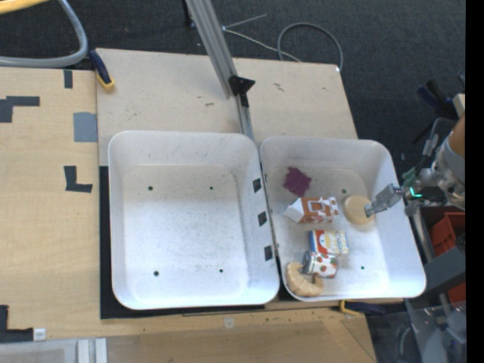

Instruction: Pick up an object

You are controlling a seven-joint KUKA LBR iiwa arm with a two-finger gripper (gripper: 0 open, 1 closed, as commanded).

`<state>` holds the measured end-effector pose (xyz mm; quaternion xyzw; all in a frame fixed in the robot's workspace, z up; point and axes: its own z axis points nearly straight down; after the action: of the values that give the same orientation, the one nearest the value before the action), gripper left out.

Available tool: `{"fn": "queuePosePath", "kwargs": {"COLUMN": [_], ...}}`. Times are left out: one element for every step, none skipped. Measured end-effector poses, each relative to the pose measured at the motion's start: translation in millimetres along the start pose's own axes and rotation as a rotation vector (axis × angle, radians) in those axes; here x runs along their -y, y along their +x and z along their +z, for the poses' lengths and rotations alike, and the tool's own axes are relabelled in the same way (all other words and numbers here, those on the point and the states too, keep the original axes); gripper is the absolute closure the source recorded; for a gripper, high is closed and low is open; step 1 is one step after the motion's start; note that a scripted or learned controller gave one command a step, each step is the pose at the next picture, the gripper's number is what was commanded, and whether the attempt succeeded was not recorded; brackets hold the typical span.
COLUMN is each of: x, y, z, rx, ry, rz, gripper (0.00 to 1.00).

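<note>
Nothing lifted yet: hand (pixel 376 205) low in right bin (pixel 393 278) beside tan disc (pixel 355 209), grip state impossible to tell.

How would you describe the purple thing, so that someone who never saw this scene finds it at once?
Look in the right bin, the one holding the objects. Near its far left part lies the purple piece, just above the small carton. It is the only purple item; its neighbours are white, orange or tan.
</note>
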<state>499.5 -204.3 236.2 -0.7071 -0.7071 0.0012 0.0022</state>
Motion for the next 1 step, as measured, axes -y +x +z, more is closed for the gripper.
{"fn": "queuePosePath", "kwargs": {"x": [-0.7], "y": [0.1], "z": [-1.9], "rx": [0.001], "ry": [-0.004], "rz": [-0.002], "gripper": [0.0]}}
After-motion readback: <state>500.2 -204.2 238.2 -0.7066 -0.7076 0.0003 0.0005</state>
